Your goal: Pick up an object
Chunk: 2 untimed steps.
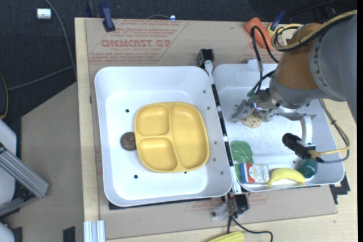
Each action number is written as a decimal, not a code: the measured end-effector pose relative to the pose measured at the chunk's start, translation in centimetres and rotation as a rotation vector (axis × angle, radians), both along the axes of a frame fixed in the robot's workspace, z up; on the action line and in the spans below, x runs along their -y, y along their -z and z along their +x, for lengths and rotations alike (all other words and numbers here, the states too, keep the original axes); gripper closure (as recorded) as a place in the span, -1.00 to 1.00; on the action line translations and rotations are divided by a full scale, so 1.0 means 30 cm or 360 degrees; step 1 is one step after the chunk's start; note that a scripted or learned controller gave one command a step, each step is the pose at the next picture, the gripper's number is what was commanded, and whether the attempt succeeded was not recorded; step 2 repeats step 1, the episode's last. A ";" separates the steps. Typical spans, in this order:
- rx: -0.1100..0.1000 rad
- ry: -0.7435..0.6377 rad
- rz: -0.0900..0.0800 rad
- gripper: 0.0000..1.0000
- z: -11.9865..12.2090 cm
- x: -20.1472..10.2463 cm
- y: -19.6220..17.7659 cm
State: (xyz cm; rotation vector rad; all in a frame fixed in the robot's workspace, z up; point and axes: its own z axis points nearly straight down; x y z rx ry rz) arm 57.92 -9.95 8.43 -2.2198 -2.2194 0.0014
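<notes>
In the right bin [323, 122] my gripper [250, 113] hangs low near the bin's left wall, open, its two metal fingers [238, 114] spread apart. A round tan cookie [251, 120] lies on the bin floor right at the fingertips, between them; I see no grip on it. Toward the front of this bin lie a green leafy piece [240, 151], a small printed carton [253, 173], a yellow banana [286, 177] and a small teal object [308, 168].
The left bin [113, 99] holds a yellow divided plate [170, 136], with a brown round piece [128, 141] tucked at its left edge. A ridge with clamps [218, 116] separates the bins. The arm's grey and orange body covers the right bin's back right.
</notes>
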 end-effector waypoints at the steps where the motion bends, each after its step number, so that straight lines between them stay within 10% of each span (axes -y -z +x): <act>1: 0.0004 0.0002 0.0000 1.00 0.003 0.001 -0.036; 2: 0.0004 0.0002 0.0000 1.00 0.003 0.001 -0.036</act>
